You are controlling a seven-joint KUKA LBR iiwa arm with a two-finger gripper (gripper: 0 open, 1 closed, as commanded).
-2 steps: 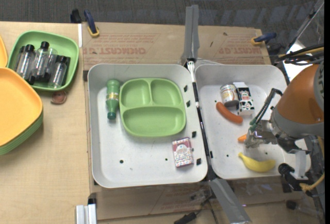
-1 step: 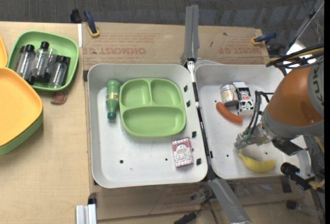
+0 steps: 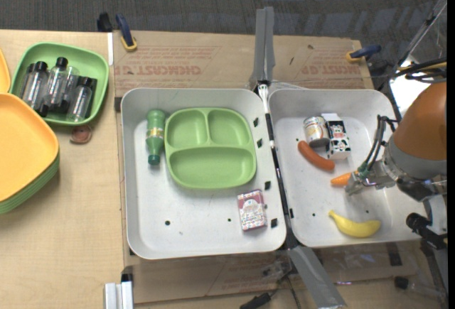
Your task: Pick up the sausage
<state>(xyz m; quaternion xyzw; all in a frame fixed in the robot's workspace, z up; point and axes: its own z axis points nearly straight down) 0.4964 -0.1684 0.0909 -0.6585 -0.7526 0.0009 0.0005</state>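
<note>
Camera view looks down on the bench [image 3: 64, 244] with its two white bins side by side. In the right bin [image 3: 298, 229] the sausage [image 3: 315, 155] lies on the floor near the middle-left, a reddish-orange length set on a slant, its upper end just below a small can [image 3: 314, 130] and its lower end pointing toward the bin's centre. A small printed carton [image 3: 337, 137] stands just beside the can, touching or nearly touching the sausage's upper side. A carrot [image 3: 341, 178] lies near the sausage's lower end, apart from it, and a banana [image 3: 354, 225] rests toward the front of the same bin.

From the right the grey arm with its orange band [image 3: 425, 126] reaches in, and the end effector [image 3: 357, 184] sits low over the bin floor right at the carrot — well clear of the sausage. Whether its fingers are spread or closed I cannot tell; nothing is plainly seen between them.

The left bin [image 3: 142, 222] holds a green divided plate [image 3: 210, 147], a green bottle [image 3: 155, 136] lying just left of it, and a small pink box [image 3: 252, 210] near the front right corner. Off to the left on the bench — a green tray of dark bottles [image 3: 60, 84] and a stack of orange plates [image 3: 25, 151].
</note>
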